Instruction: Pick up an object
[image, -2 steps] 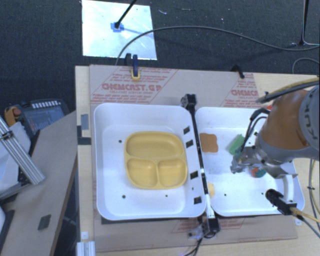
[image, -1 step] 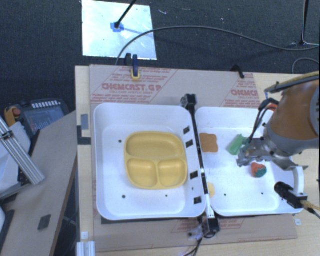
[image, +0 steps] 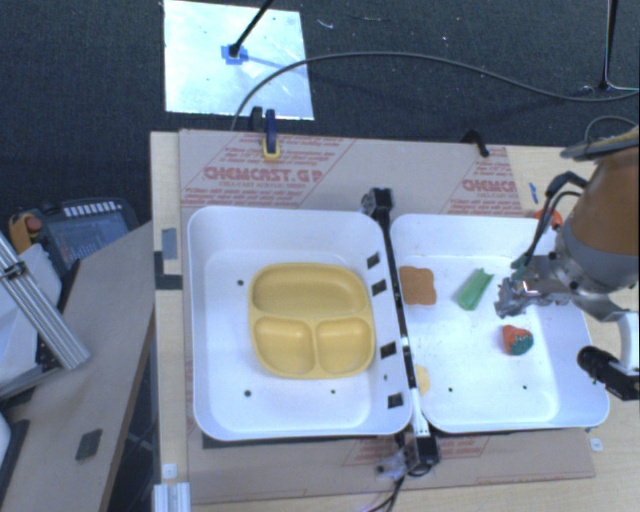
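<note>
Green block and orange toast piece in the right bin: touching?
Apart. The camera view shows a strip of bare white bin floor between the green block and the orange toast piece.

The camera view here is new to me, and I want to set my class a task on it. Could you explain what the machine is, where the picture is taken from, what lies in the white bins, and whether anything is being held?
The picture is taken by one fixed camera above a bench, looking down at a slant. The machine is a robot arm, grey with an orange band, reaching in from the right. At its end is a gripper, a two-finger claw for picking things up.

On the bench sit two shallow white bins side by side. The left bin holds a yellow divided plate with three compartments. The right bin holds a flat orange-brown piece, a green block and a small red and green toy.

The gripper hangs over the right bin, between the green block and the red toy. Nothing can be seen between its fingers, so nothing is held.
</note>
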